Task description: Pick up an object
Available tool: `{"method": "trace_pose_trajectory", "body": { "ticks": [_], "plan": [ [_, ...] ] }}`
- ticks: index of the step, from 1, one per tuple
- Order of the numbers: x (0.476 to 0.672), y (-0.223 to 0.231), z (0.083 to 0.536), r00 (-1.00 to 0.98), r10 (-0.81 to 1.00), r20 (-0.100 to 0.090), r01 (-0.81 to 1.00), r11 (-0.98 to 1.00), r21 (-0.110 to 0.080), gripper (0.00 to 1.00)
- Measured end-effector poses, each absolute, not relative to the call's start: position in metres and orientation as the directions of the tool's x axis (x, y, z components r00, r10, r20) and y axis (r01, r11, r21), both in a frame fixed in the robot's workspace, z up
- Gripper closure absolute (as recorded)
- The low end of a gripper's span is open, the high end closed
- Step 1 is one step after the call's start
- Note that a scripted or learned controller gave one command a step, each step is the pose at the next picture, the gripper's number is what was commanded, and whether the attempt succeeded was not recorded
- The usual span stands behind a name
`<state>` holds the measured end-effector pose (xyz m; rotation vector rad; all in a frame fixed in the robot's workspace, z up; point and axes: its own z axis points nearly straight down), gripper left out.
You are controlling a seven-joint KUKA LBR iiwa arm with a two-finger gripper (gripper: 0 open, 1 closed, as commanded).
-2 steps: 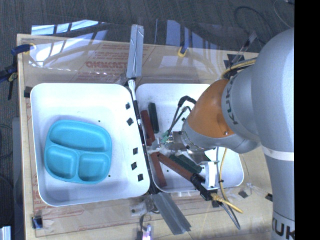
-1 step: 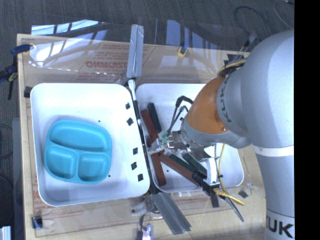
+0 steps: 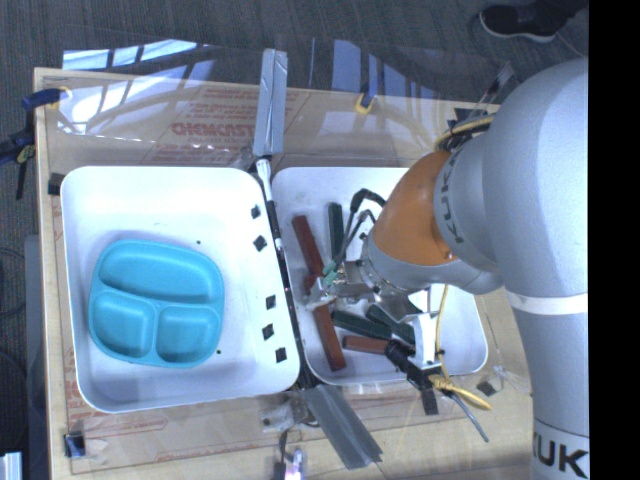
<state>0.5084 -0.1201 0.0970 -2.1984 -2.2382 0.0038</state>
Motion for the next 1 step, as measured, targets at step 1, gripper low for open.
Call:
{"method": "trace_pose_trajectory", "body": {
  "ticks": [1],
  "plan": [
    [0.5328, -0.0834, 0.2164, -0.111, 0.994, 0.001, 0.994, 0.111, -0.006, 1.0]
  ]
}}
